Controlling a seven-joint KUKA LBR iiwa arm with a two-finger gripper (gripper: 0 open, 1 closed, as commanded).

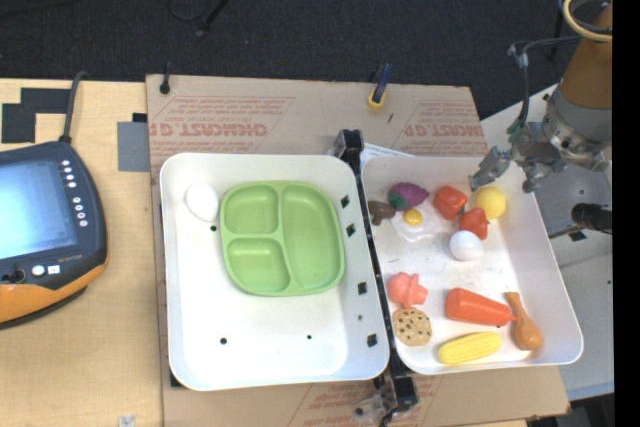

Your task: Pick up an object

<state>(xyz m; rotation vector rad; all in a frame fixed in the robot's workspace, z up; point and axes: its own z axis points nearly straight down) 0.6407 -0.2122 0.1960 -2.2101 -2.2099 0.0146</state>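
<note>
Two fingers of my gripper hang spread apart over the right bin's far rim, gripping nothing that I can see. Just below them lies a yellow lemon, round and glossy, touching a red piece; a white egg sits nearer me.

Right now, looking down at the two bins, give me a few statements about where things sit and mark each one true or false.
1. The green divided plate lies in the left bin. True.
2. The corn cob sits in the left bin. False: it lies in the right bin, near its front edge.
3. The cookie lies beside the corn cob. True.
4. The tool grips the carrot. False: it hangs over the right bin's far corner, apart from the carrot.
</note>
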